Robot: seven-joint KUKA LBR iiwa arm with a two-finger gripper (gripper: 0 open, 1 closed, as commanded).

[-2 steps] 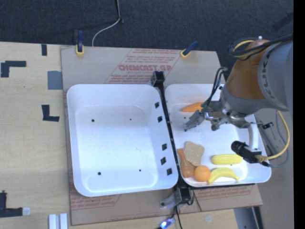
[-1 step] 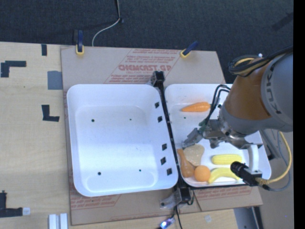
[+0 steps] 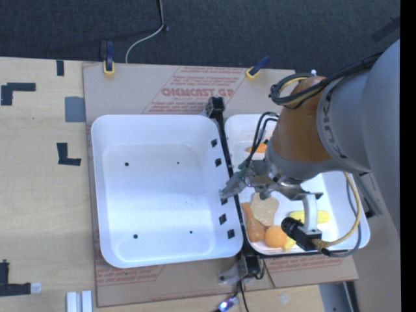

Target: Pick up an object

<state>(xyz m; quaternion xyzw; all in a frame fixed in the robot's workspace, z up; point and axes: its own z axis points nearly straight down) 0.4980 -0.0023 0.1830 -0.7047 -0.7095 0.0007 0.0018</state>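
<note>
My gripper [image 3: 244, 182] hangs low over the left side of the right bin [image 3: 344, 239], close to the divider between the two bins. Just below it lies a pale tan piece [image 3: 264, 210]. An orange ball [image 3: 274, 237] and a long orange piece [image 3: 250, 223] rest at the bin's near left corner. To the right of them lies a yellow piece [image 3: 307, 218], partly hidden by the arm. Another orange thing [image 3: 259, 148] peeks out behind the wrist. Nothing shows between the gripper's tips.
The left bin [image 3: 104, 174] sits beside the right one, with black clips along their shared wall [image 3: 224, 168]. The bulky grey and orange arm [image 3: 312, 129] covers much of the right bin. Cardboard lies under both bins.
</note>
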